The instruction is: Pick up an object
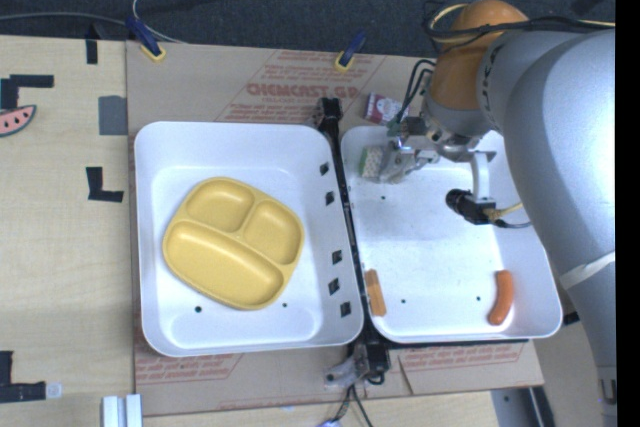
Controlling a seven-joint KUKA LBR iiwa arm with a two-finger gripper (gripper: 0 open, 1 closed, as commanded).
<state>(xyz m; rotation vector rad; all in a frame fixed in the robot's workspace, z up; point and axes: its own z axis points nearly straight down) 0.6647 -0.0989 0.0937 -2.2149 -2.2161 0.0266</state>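
1. Grey arm [560,145], smooth and rounded, orange band [470,55] above wrist, reaching in from right over right bin [450,320].
2. Gripper [403,155] low over that bin's upper left corner; open or closed: cannot tell, tip too cluttered and blurred.
3. Lump [373,162]: small, pale grey-green, blocky, dull surface. In right bin's upper left corner, just left of gripper, touching or nearly so. Not seen clamped.
4. Sausage [501,298]: orange, glossy, long and rounded, lying lengthwise near right bin's lower right corner, well apart from gripper.
5. Stick [375,292]: short, orange-brown, against right bin's left wall near lower edge, well apart from gripper.
6. Left bin [160,315]: shallow, white, smooth plastic, rounded corners. Holds yellow plate [233,241], oval, three compartments, matt.
7. Black clips [338,255] along the seam between bins.
8. Cardboard [250,85] under both bins, brown with red print; two blue-and-yellow clamps [148,40] on its far edge.
9. Small red-and-white packet [380,105] on cardboard just beyond right bin.
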